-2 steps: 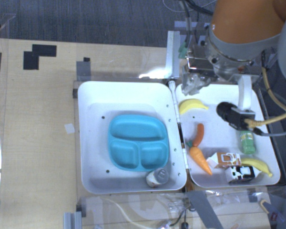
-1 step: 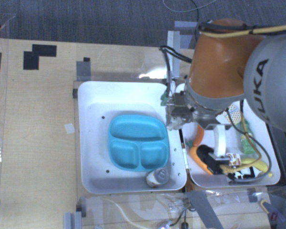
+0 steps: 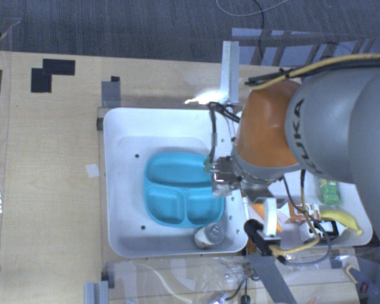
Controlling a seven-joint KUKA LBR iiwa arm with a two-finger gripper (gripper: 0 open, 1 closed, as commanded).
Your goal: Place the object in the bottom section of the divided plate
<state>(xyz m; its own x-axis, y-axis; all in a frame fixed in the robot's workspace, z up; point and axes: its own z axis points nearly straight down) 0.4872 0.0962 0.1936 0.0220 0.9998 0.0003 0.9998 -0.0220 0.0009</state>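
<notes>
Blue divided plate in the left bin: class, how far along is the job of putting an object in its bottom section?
Done: nothing looks placed; the blue divided plate shows bare sections in the left bin. In hand: the arm hangs over the seam between the bins; what its gripper carries cannot be told. Left: an object must still reach the bottom section. A small grey round object lies beside the plate, and a banana lies in the right bin.

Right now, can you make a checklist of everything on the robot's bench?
Surface: wooden bench bearing two white bins; left bin in full view.
Job's things: blue divided plate in the left bin, nothing seen in its sections.
Clutter: small silver can by the plate's lower edge; banana and green object in the right bin.
Grippers: arm overhangs the bins; jaws cannot be made out.
Cables: yellow cable along the arm; black wire on the floor.
Surroundings: dark carpet.
</notes>
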